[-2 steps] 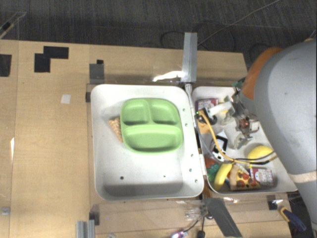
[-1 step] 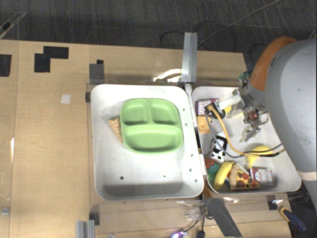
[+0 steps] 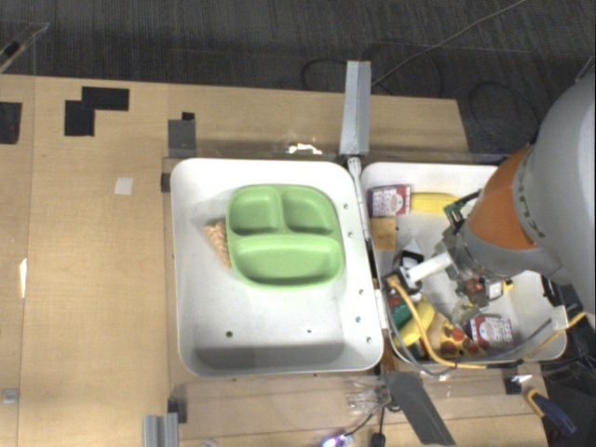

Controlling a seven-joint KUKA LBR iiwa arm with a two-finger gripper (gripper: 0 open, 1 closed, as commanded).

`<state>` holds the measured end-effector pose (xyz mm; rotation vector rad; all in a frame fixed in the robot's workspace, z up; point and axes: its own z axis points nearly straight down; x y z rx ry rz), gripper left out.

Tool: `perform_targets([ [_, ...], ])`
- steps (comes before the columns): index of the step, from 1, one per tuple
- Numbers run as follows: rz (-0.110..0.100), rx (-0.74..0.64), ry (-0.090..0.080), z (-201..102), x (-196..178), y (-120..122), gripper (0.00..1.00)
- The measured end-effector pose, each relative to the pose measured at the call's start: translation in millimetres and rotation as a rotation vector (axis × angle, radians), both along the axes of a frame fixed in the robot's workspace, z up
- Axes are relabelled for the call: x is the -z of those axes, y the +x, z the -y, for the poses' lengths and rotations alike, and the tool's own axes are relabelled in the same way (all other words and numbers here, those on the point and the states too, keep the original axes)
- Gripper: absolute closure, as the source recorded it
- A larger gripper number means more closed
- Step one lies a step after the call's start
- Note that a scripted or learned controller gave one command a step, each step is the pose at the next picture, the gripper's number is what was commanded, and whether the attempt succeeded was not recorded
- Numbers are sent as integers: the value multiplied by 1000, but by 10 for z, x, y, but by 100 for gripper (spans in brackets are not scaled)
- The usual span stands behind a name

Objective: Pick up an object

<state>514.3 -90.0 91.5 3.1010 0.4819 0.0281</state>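
The right bin (image 3: 549, 343) holds several small items. A dark red packet (image 3: 389, 200) and a yellow item (image 3: 431, 203) lie at its far end. A second dark red packet (image 3: 491, 329), a green piece (image 3: 402, 318), a yellow piece (image 3: 422, 321) and a small red piece (image 3: 453, 339) sit near its front. My gripper (image 3: 473, 290) hangs low over the middle of this bin, just above the second red packet. The arm's orange band (image 3: 498, 214) and grey body cover the bin's right half.
The left bin (image 3: 270, 343) carries a green divided tray (image 3: 282, 234) with a tan speckled item (image 3: 218, 241) poking out at its left side. A metal divider post (image 3: 355, 110) stands between the bins at the back. Bare wooden bench (image 3: 84, 277) lies to the left.
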Motion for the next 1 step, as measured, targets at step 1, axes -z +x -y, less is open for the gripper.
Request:
perform_targets([
  [1,-16,101,3,-89,-215,978,0],
])
